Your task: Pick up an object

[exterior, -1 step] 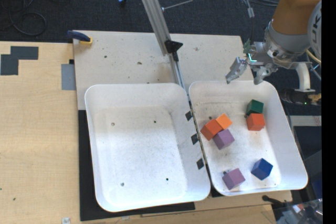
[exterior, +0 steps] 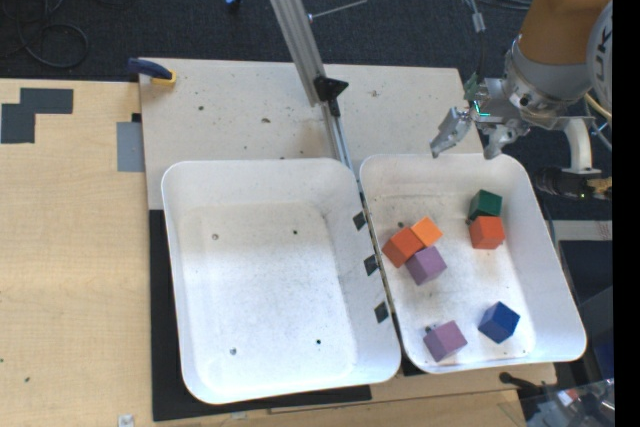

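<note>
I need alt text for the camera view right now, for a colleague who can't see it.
The gripper hangs above the far edge of the right bin, holding nothing. That bin holds seven blocks: green, red, two orange, two purple and blue. The left bin sits beside it.

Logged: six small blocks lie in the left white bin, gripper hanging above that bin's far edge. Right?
Wrong bin. The camera view shows the six small blocks in the right white bin, with the gripper hanging above that bin's far edge.
</note>
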Action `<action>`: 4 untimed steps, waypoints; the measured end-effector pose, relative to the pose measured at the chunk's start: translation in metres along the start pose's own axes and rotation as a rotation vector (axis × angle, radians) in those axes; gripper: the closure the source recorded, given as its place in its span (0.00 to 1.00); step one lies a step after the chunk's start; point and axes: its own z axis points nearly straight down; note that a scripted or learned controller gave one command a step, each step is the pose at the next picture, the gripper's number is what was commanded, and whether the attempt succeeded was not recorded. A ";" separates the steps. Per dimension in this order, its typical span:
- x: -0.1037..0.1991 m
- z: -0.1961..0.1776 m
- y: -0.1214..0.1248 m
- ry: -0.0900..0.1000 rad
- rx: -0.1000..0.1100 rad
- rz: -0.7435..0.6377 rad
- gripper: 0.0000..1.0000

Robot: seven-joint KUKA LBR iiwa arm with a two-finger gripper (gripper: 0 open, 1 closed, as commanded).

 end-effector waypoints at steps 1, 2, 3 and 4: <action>0.004 0.065 -0.002 0.001 0.006 0.002 0.00; 0.000 0.113 0.003 0.000 0.005 0.004 0.00; -0.001 0.167 -0.009 0.001 0.006 0.004 0.00; -0.003 0.153 -0.007 0.000 0.000 0.010 1.00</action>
